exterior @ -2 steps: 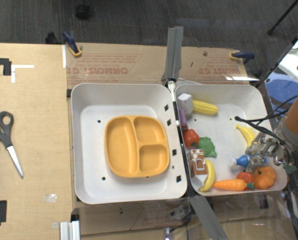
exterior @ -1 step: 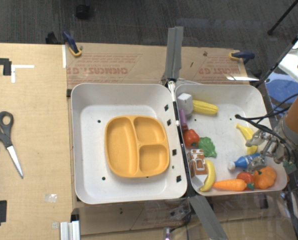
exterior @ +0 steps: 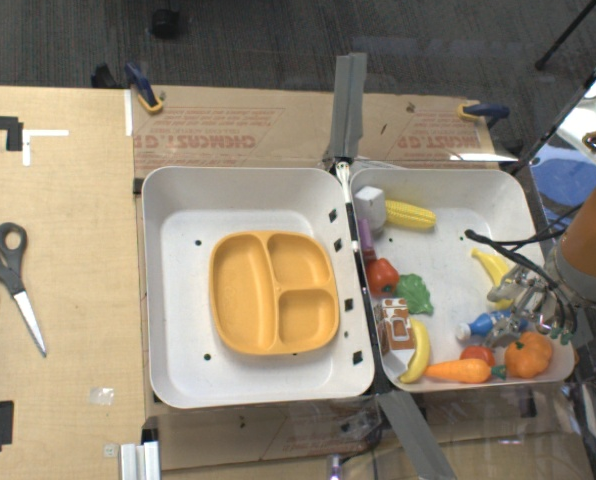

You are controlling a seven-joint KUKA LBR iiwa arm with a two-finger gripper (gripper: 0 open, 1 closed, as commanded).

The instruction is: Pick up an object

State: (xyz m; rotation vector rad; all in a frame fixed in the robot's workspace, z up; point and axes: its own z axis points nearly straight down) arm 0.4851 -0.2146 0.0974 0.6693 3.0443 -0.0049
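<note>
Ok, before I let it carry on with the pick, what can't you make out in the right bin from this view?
- Gripper: its metal parts blur into cables; finger state unreadable.
- Blue object: partly behind the gripper, too small to identify.
- Red item: mostly hidden between the carrot and the pumpkin.
- Arm: cut off by the view's right edge.

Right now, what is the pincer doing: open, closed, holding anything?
Pincer: low over the right bin's right side among the toy food; open or closed cannot be told, and no item shows between its tips.
</note>
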